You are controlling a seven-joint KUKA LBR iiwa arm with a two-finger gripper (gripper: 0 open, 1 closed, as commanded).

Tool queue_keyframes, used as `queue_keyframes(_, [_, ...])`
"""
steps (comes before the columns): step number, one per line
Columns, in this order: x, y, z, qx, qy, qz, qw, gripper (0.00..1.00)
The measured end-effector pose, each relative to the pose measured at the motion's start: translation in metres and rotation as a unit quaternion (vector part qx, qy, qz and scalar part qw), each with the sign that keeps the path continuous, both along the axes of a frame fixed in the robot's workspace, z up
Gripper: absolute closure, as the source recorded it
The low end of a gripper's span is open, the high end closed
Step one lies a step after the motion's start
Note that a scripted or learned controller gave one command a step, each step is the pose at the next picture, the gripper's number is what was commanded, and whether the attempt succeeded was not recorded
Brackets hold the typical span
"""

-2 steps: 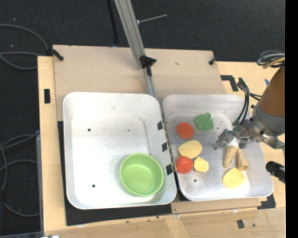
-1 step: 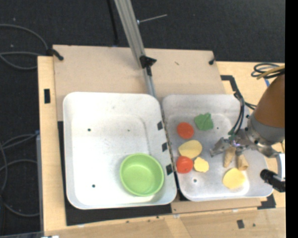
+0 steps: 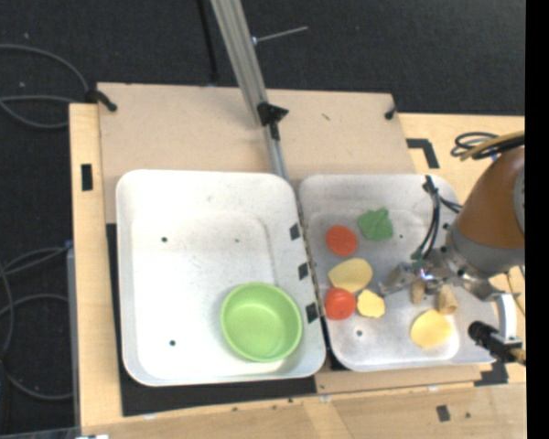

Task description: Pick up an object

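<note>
Your gripper (image 3: 427, 283) hangs low in the right bin (image 3: 348, 190), and you cannot tell how it stands. Just left of it lie three yellow pieces (image 3: 350, 273), two red (image 3: 341, 240) and one green piece (image 3: 376, 224). One green bowl (image 3: 261, 322) sits farther left.

Arm (image 3: 496, 216) reaches in from right, orange band above wrist; gripper (image 3: 419, 282) low, pointing left.
</note>
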State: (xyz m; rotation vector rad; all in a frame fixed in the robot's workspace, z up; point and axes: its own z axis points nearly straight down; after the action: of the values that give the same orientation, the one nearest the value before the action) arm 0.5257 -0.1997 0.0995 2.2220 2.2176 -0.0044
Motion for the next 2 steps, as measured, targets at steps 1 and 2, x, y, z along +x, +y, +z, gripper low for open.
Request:
queue_keyframes(1, [0.002,0.0,0.012,0.0008,-0.003,-0.001,1.0,1.0])
queue_keyframes(2, [0.007,-0.008,0.073,0.0005,-0.004,0.002,1.0,1.0])
